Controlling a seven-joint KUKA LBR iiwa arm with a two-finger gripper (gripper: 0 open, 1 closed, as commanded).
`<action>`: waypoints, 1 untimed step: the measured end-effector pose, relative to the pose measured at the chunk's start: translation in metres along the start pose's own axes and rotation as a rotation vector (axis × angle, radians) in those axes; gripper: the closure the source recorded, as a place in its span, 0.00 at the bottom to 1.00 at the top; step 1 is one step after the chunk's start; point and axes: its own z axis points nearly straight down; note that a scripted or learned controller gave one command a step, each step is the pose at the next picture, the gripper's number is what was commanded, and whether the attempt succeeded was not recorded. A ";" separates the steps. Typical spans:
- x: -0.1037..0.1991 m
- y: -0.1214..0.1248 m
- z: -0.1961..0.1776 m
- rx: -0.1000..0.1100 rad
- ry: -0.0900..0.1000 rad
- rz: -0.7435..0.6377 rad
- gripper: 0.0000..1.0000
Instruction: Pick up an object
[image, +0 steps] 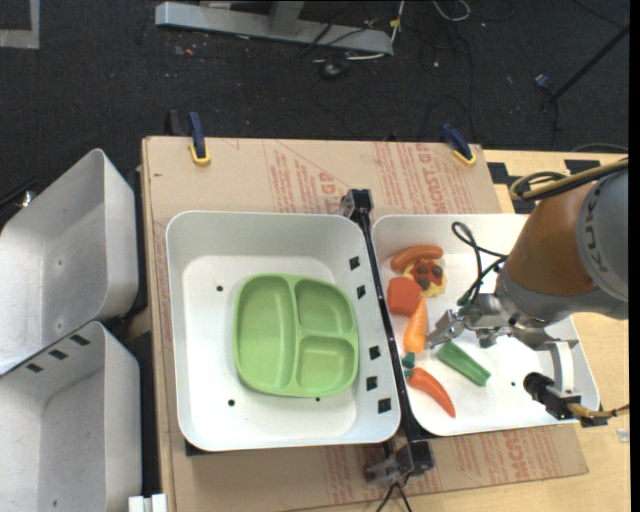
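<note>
Right now gripper (447, 331) hovers by green pepper (463, 363), open or closed unclear; center over it, then descend.

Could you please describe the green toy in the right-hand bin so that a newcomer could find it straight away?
Start at the right bin, the one the grey and orange arm reaches into. Near its middle, just below the gripper, lies the green piece, a short stubby block set on a slant. It is the one green item there; the carrot and pepper beside it are orange and red.
</note>
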 end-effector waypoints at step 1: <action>0.000 0.001 -0.013 -0.005 -0.001 0.002 1.00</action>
